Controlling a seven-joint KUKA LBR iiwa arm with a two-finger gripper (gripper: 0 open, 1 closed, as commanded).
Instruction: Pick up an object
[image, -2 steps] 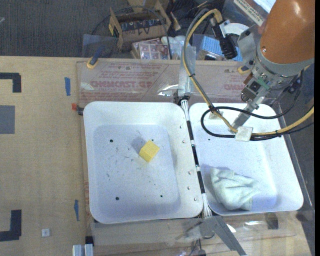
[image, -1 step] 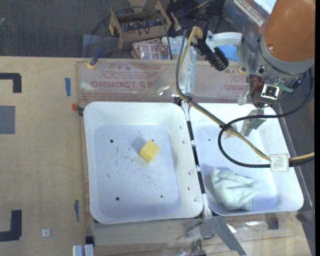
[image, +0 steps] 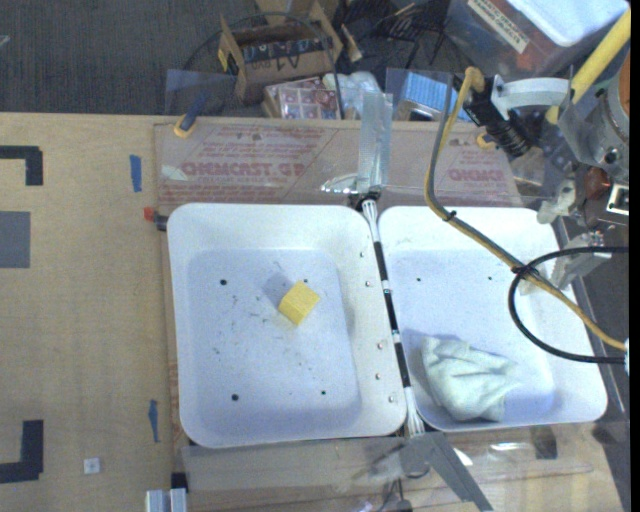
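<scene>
Crumpled white cloth (image: 468, 376) near-right in right white bin (image: 590, 400) | small yellow foam cube (image: 299, 302) centre-left bin (image: 190, 330) | step: pre-approach, nothing grasped | jaws: cannot tell | next: descend over one object.

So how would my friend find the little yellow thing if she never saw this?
Look at the two white bins side by side and pick the left bin. Near its middle sits a small yellow block. It is the one bright thing there; the right bin holds a crumpled white cloth instead.
</scene>
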